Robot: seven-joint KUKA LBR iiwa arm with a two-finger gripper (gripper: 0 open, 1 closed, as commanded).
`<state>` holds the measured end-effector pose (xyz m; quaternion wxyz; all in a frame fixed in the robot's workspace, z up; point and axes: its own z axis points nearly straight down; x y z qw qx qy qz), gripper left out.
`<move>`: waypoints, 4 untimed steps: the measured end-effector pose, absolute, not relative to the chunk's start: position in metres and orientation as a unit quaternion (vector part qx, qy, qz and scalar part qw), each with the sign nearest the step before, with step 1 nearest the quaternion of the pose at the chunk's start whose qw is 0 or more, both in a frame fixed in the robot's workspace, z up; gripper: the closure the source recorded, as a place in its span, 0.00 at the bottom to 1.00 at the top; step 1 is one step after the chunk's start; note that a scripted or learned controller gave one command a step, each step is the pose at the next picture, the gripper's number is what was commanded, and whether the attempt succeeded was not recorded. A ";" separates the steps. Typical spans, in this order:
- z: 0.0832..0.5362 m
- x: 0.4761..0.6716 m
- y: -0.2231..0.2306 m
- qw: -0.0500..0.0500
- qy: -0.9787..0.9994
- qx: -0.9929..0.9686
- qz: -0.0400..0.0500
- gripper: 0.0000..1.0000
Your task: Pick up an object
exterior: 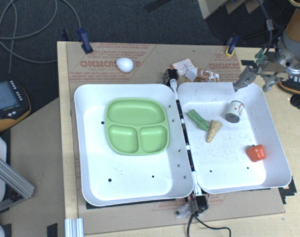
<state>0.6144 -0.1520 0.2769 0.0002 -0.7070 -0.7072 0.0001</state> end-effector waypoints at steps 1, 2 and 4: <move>0.171 0.634 -0.184 0.001 -0.707 -0.707 0.001 0.00; 0.084 0.623 -0.185 0.001 -0.707 -0.707 0.001 0.00; 0.096 0.668 -0.168 -0.002 -0.708 -0.706 -0.001 1.00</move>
